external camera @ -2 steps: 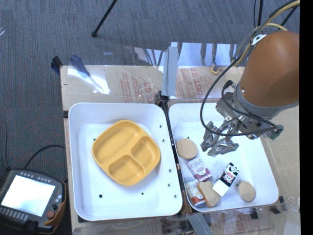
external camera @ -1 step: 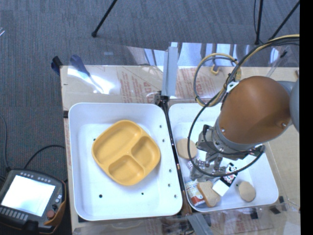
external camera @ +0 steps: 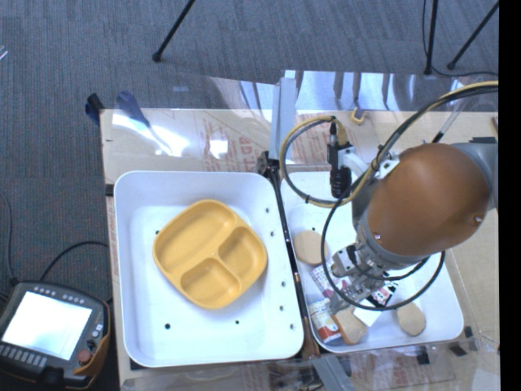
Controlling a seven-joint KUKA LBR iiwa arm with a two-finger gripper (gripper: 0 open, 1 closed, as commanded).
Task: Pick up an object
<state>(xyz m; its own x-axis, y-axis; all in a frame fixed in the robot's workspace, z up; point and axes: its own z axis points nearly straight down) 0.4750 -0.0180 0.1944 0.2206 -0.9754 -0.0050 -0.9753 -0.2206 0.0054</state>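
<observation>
Lower right of frame, in right bin [external camera: 453,316], I am seeing gripper [external camera: 356,286] hanging low over clutter; cannot tell its state. Tan oval piece [external camera: 308,248] lying at gripper's upper left, another tan piece [external camera: 411,319] at its lower right, red-and-white packet [external camera: 326,326] just below. Yellow divided plate [external camera: 210,253] sitting mid left bin [external camera: 130,218]. Pendant [external camera: 50,330] glowing at lower left, off worktop [external camera: 163,133].

Arm [external camera: 423,202] bent low; gripper [external camera: 352,287] downward

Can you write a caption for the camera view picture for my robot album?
Robot arm's end effector reaches into the right bin while a yellow divided plate sits in the left bin.
</observation>
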